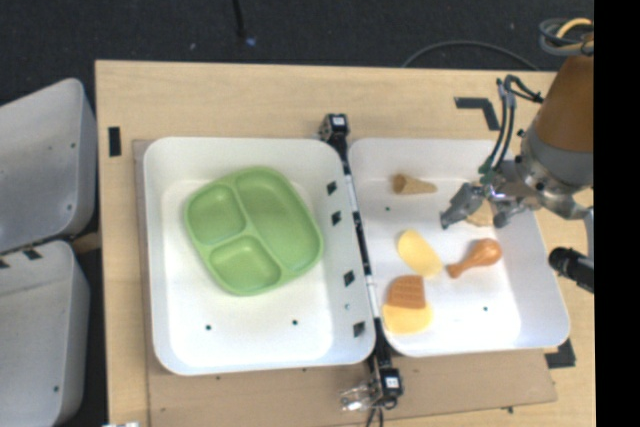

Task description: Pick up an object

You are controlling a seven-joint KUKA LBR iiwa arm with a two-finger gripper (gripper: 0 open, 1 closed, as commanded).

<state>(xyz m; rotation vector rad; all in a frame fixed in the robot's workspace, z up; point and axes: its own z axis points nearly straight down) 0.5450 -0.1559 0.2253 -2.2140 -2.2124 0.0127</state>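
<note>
- the bench (250, 100) was a light wood top carrying two shallow white bins side by side, with a dark floor behind it
- the left bin (180, 335) held a green divided plate (253, 230) with three compartments, lying flat and turned at a slant, nothing visible in its compartments
- the right bin (520, 320) held four small food-like objects
- a small tan cone-shaped piece (411, 183) lay near the far edge of the right bin, well apart from the rest
- a yellow oval piece (419, 252) lay near the middle of the right bin
- an orange-brown drumstick-shaped piece (477, 258) lay just beside the yellow oval piece, on its right, thin end pointing toward it
- a brown and yellow piece (406, 305) sat at the near left corner of the right bin, close to the divider between the bins
- the arm (566, 110) came in from the right, orange band above the grey wrist
- the gripper (482, 206) sat over the right half of the right bin, between the tan cone-shaped piece and the drumstick-shaped piece
- the fingers (459, 210) appeared spread apart, one reaching left, with nothing seen between them; whether they touched the bin floor could not be told
- no object was lifted; all four lay on the bin floor
</note>
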